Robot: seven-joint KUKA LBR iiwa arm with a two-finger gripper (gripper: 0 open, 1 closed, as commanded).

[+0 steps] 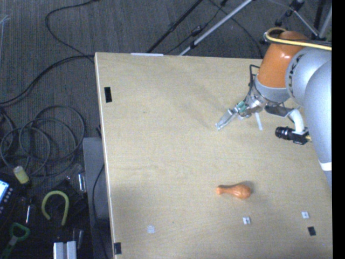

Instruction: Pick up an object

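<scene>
An orange pear-shaped object (235, 191), bulbous at its right end and tapering to a narrow neck at its left, lies on its side on the tan bench top (161, 144), toward the near right part of the surface. Nothing touches it. Well apart from it, farther back and slightly right, the gripper (238, 116) hangs over bare board, its thin pale fingers (223, 123) spread apart and pointing left and down, with nothing between them. The grey arm (315, 90) with its orange band (277, 63) enters from the right. Cables (43, 134) lie on the carpet at left.
</scene>
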